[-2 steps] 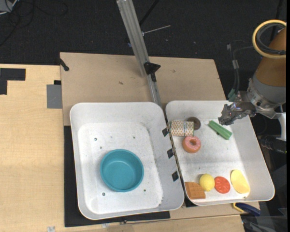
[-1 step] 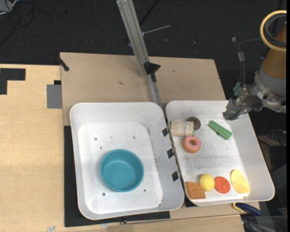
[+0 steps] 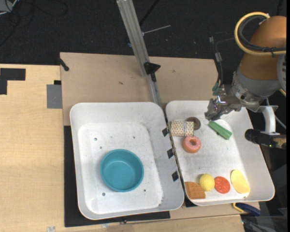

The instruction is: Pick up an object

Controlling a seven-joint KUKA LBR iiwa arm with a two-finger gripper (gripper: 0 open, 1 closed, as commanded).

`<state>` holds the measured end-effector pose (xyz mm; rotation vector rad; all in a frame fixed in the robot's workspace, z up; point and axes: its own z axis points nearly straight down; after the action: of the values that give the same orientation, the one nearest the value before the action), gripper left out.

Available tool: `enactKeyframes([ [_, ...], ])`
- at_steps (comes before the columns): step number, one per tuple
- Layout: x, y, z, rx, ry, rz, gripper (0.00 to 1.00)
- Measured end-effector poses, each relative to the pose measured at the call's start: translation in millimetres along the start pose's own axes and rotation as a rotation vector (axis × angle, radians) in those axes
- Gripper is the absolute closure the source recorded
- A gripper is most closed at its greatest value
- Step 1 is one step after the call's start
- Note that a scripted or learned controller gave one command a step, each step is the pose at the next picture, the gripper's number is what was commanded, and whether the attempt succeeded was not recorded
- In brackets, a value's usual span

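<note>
We are looking down at a slant on a bench with two shallow white bins side by side. The gripper [image 3: 216, 111] hangs over the far part of the right bin [image 3: 257, 175], at the end of a grey arm with an orange band [image 3: 268, 37] that comes in from the right. We cannot tell how its fingers stand, and we see nothing held between them.

Just below the gripper, and a little to its right, lies a green block [image 3: 220, 129], tilted on the bin floor; whether the two touch we cannot tell. To the gripper's lower left sits a small patterned roll [image 3: 182, 127] with a dark round disc [image 3: 195, 123] touching its right side. Just below those is a pink ring doughnut [image 3: 192, 144].

Farther from the gripper, along the near edge of the same bin, four things lie in a row: an orange waffle-like square [image 3: 195, 191] at the left, then a yellow lemon [image 3: 207, 181], a red round piece [image 3: 222, 184], and a pale yellow oval piece [image 3: 239, 181] at the right.

Well away to the gripper's lower left, the left bin [image 3: 87, 117] holds a teal bowl [image 3: 121, 169], upright. A slanted metal rail [image 3: 135, 33] rises beyond the bins.
</note>
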<state>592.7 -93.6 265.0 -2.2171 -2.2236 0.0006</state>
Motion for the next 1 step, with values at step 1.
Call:
enactKeyframes([
  [1, 53.1, 6.0, 16.7, 0.0, 0.0, 0.0, 1.0],
])
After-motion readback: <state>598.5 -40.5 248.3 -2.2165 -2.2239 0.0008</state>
